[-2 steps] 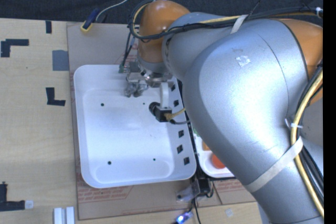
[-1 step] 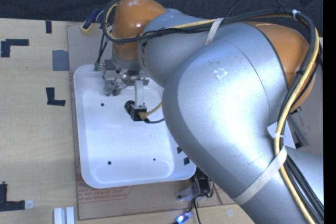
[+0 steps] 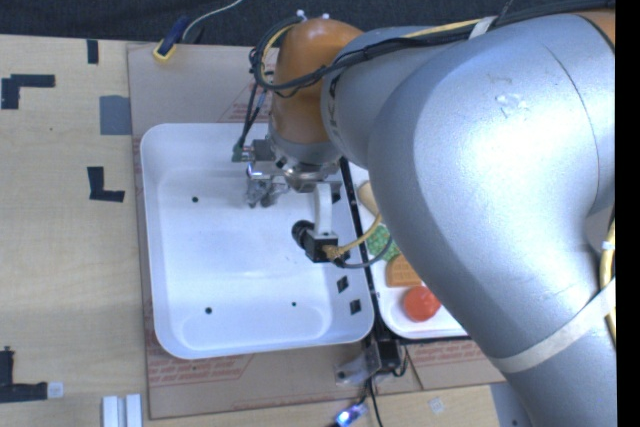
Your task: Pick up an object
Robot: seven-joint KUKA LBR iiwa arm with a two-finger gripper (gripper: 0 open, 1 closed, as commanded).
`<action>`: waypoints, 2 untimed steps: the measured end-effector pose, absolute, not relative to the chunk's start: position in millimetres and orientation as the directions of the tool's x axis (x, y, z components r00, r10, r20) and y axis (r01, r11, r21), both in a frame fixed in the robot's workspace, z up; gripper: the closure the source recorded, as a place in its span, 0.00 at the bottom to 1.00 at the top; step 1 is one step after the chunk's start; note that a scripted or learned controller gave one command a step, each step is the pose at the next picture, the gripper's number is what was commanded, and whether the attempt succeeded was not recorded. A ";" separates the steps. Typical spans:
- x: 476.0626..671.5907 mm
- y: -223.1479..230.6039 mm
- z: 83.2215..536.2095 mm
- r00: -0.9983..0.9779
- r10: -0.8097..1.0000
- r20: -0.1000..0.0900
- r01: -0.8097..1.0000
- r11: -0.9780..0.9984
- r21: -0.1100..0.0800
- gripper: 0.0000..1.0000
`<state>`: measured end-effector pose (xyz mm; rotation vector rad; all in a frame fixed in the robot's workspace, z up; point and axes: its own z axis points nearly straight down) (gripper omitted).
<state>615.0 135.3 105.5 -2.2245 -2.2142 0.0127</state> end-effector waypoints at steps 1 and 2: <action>668.9 154.1 107.9 -0.002 1.000 0.000 1.000 0.002 -0.002 1.00; 667.6 202.8 115.7 -0.004 1.000 0.002 1.000 0.004 -0.003 1.00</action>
